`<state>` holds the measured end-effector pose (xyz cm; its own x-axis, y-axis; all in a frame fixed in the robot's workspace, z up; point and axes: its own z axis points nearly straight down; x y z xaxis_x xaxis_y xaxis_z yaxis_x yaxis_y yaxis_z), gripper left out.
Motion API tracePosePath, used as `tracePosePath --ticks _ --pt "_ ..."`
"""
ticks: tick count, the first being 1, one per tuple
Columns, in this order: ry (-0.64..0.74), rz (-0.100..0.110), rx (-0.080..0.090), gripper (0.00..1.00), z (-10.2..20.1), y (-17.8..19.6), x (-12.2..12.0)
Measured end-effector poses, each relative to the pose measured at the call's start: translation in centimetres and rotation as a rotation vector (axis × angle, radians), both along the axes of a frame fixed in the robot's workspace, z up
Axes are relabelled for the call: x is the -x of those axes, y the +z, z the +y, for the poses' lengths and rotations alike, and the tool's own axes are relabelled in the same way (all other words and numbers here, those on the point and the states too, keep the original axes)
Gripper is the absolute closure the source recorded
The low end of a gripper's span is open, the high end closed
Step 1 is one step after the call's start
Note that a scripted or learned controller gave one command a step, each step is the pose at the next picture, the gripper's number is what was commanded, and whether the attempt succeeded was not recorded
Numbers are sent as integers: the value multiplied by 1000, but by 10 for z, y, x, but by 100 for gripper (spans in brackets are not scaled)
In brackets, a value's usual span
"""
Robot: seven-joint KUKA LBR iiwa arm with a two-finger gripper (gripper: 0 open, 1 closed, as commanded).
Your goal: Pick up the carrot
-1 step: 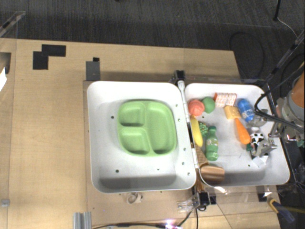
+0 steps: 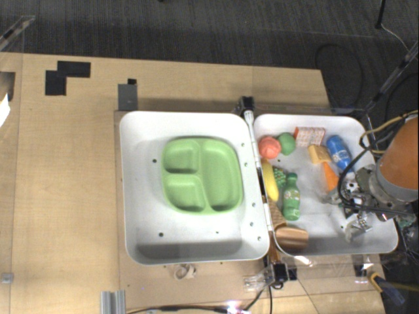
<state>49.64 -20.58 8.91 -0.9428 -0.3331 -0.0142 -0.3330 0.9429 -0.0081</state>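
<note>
Carrot [image 2: 329, 176] lay in right bin [image 2: 376, 244], just left of gripper [image 2: 357, 226] and slightly farther back, not between fingers; finger state impossible to tell.

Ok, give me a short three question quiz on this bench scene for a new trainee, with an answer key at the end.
1. True or false: the green three-compartment plastic plate lies in the left white bin.
2. Which bin holds the small orange carrot: A) left, B) right white bin?
3. Fill in: the yellow banana lies beside the green ____.

Key: 1 true. 2 B; the carrot lies just left of the two-finger gripper, not between its fingers. 3 bottle.
</note>
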Motion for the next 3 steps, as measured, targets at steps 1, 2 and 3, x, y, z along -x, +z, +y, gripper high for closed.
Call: tracePosePath --ticks 1,2,3 --pt "-153 1 -5 0 3 -1 -104" --pt "-196 1 -5 0 1 0 -75" --pt "-395 37 -7 0 0 0 -121"
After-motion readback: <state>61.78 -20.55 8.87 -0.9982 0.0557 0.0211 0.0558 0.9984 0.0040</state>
